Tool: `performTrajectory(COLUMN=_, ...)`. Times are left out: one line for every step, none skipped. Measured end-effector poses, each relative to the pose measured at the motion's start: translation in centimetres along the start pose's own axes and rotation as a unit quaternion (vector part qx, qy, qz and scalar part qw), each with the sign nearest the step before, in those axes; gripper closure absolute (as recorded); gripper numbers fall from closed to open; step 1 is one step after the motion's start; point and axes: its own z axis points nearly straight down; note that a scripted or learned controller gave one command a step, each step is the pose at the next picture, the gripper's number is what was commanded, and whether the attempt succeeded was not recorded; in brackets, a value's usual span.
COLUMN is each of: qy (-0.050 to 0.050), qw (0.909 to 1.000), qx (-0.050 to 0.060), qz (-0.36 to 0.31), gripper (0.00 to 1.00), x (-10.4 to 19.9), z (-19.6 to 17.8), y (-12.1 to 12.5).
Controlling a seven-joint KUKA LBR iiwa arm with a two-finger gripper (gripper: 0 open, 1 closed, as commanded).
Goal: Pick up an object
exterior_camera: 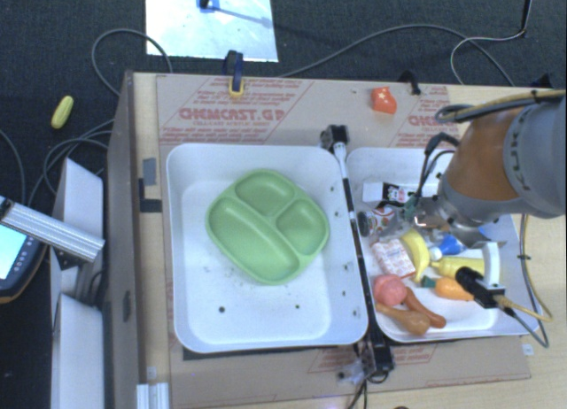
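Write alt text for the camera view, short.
A grey arm with an orange band reaches from the right over the right bin, which holds a pile of small toy foods. The left bin holds a green divided plate.

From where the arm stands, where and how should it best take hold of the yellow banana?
Likely the banana's middle, coming straight down, jaws across its narrow width. It lies flat and lengthwise in the crowded right bin, its long sides partly free.

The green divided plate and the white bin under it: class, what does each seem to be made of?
Green divided plate: probably moulded plastic, matt, one even colour with soft rounded compartment ridges. White bin: likely thin formed plastic, smooth and slightly glossy, with rounded corners and a raised rim.
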Motion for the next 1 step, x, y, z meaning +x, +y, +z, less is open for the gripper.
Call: performTrajectory(qy=0.000, qw=1.0000, qx=-0.003, qz=0.000, gripper=1.00, x=0.04, z=-1.16, y=0.20)
